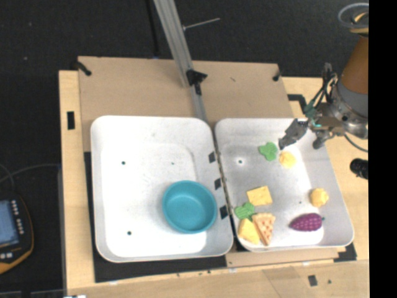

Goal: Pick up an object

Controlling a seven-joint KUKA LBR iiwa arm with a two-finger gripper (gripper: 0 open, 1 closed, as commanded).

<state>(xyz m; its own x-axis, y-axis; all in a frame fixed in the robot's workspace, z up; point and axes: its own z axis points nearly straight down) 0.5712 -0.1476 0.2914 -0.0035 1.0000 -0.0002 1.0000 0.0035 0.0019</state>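
Arm: grey with an orange band, it reached in from three o'clock and ended above the right bin's [322,166] upper right part.
Tool [304,137]: its two fingers stood apart, one dark finger [290,136] slanting down toward the toys and the other near the bin's right rim; nothing lay between them.
Green toy [268,151]: small, lumpy and leaf-like, it lay on the bin floor just at eight o'clock from the lower finger's tip.
Yellow toy [287,159]: a pale rounded lump, just beside the green toy at four o'clock from it and just below the finger's tip; contact cannot be told.
Other toys in the right bin: a yellow block [259,195] near the middle, an orange-yellow lump [319,197] by the right wall, a purple grape bunch [306,222] at five o'clock, and a pizza slice [265,228] with a green piece [244,210] at seven o'clock.
Left bin [124,148]: it held a blue bowl [188,206], upright, at its five o'clock corner.
Desk [149,85]: tan board under both bins.
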